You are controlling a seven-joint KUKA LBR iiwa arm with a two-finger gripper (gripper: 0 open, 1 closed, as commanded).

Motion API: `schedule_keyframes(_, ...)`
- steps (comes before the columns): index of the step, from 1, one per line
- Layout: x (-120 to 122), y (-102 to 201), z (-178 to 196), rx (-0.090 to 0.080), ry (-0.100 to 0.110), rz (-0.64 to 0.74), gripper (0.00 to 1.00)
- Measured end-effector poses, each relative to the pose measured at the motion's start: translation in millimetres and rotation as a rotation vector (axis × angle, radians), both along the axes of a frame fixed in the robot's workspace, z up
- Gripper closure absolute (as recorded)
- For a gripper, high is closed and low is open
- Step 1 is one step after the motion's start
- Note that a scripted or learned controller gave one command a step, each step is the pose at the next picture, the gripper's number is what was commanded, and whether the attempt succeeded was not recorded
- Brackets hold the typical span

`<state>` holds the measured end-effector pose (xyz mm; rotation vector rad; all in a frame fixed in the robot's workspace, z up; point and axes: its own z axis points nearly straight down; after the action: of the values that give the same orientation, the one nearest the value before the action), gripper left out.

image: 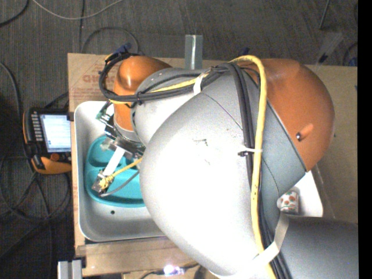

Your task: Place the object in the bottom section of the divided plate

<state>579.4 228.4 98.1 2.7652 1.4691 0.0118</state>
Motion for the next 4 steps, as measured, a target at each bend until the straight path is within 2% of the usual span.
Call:
schedule_keyframes(1, -73, -19, 2, 0.002, -0.006, -0.233, 0.00)
schedule_keyframes(2, -42, -8, 106, 0.004, 0.014, -0.577, 0.00)
schedule_keyframes(3, -90, 2, -2, 0.011, 0.005, -0.504, 0.00)
schedule_keyframes(4, -96, -7, -1, 0.007, 0.013, -0.680, 0.00)
